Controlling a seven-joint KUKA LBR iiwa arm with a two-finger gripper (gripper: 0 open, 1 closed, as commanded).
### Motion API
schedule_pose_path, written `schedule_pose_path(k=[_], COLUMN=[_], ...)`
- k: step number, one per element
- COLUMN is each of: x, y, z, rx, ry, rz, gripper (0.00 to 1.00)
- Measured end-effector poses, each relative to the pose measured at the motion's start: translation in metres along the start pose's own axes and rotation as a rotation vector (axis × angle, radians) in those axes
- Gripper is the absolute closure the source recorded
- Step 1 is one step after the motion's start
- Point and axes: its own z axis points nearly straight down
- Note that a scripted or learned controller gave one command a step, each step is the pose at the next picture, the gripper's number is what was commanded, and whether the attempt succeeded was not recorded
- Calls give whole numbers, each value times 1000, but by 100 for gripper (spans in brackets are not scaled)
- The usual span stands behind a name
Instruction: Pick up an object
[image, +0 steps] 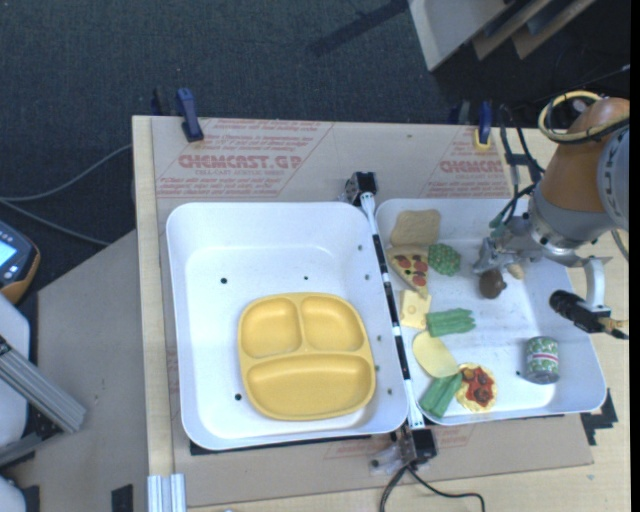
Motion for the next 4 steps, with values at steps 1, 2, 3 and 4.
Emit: schedule_pose_path(k=[1,2,3,4], x=[87,53,56,65], y=[-9,-47,-44,-76], z=[-60,-7,-10,12], rx=[2,14,6,11], ry=[3,3,3,5], rz=[-5,6,3,3], gripper=[100,100,0,0])
